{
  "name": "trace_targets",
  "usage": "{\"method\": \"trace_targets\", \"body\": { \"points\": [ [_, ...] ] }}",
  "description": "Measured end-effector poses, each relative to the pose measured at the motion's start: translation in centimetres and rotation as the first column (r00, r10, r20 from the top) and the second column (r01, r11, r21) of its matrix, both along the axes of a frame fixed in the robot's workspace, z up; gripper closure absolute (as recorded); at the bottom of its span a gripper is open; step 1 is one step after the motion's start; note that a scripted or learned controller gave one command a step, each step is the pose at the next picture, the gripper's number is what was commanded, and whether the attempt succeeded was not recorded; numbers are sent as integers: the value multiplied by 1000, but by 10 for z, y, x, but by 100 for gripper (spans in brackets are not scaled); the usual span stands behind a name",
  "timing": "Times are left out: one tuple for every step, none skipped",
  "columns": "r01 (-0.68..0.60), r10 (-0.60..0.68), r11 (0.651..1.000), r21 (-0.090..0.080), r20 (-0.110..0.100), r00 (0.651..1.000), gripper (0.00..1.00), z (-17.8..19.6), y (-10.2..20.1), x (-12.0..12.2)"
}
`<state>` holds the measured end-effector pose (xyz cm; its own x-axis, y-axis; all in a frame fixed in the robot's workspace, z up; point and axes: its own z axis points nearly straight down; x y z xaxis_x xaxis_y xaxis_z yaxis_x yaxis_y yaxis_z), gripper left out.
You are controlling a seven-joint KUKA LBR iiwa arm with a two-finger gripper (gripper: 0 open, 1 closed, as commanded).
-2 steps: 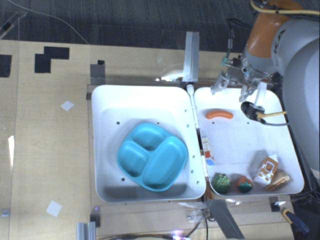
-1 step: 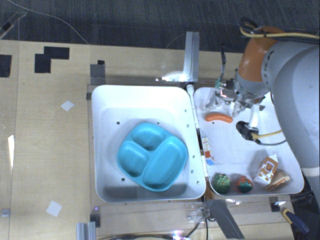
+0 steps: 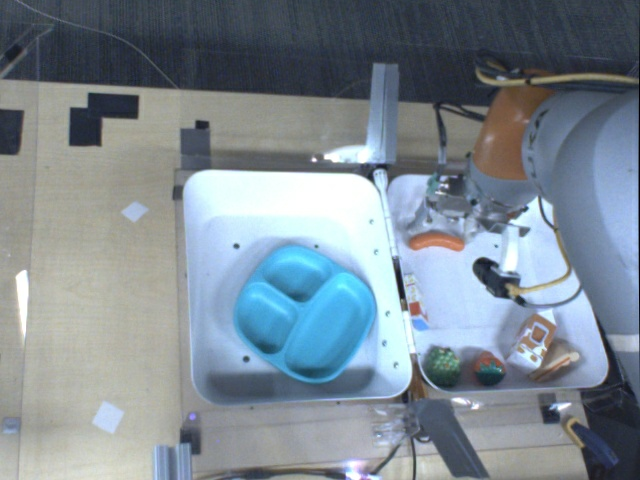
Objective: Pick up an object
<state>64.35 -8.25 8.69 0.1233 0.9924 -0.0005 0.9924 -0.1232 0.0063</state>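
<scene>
My end effector (image 3: 447,208) hung low over the orange sausage (image 3: 437,241) in the right bin (image 3: 600,353), placed for a grab; spread or pressed together, I couldn't tell.

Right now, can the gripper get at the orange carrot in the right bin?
Probably yes. The gripper hangs just above the carrot, which lies alone on the bare floor of the right bin. Only the bin's divider wall on its left might crowd one finger.
</scene>
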Motion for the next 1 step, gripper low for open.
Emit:
{"method": "trace_targets", "body": {
  "points": [
    [-152, 152, 988, 0, 1, 988, 0, 1, -5, -18]
  ]
}}
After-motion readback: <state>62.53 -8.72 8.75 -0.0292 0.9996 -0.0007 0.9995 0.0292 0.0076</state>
